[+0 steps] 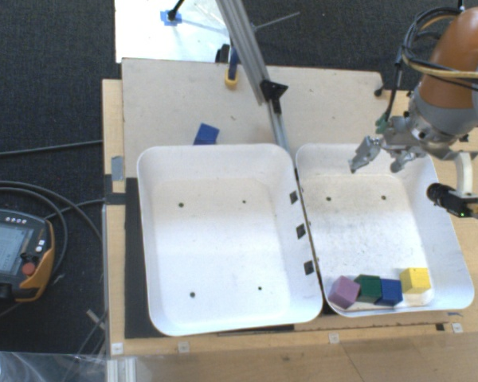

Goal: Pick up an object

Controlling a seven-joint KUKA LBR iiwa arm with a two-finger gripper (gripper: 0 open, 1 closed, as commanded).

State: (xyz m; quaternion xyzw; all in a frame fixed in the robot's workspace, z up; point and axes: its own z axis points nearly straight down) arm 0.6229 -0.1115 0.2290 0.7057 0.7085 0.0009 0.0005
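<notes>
Fingers of the gripper [384, 157] stand spread apart with nothing between them, poised over the far edge of the right bin [438, 237]. Above them rises the grey wrist and the orange band of the arm [460, 50], which enters from the right with black cables looped at its top.

Well apart from the jaws, along the near rim of the same bin, four small blocks sit in a row: a purple block [344, 290] at the left, then a green block [369, 287], a blue block [390, 291] just beside it, and a yellow block [415, 280] at the right end, which appears to rest on something white. The green and blue blocks touch.

To the left, the left bin [223, 237] adjoins the right one, with small black clips along the shared rim. Beyond it, on the bench [319, 102], lies a separate blue piece [206, 134], and a slanting metal pole [247, 46] crosses toward the bins. At the far left, off the bench, rests a teach pendant [12, 249] with its dark cables.
</notes>
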